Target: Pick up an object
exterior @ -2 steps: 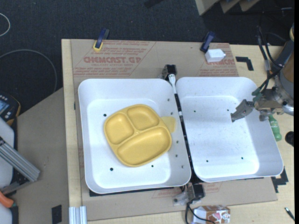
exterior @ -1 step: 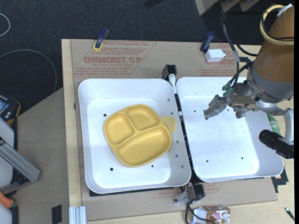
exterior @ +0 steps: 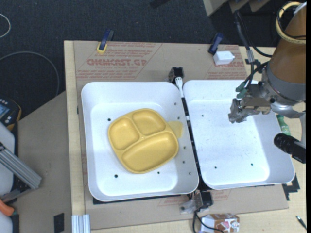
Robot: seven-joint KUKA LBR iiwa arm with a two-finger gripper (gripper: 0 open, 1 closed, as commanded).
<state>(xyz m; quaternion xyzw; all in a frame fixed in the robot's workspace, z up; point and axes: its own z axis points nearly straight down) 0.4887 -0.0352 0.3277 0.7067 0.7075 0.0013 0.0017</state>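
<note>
A yellow three-compartment plate lies in the left white bin, near its middle. A smaller pale yellow piece pokes out from under the plate's right edge. My gripper hangs over the right white bin, above its upper right part, well to the right of the plate. Nothing shows between its fingers.
Both bins sit on a cardboard-covered bench held by blue and yellow clamps. A white block rests behind the right bin. A black divider rail runs between the bins. Cables and dark gear lie to the left.
</note>
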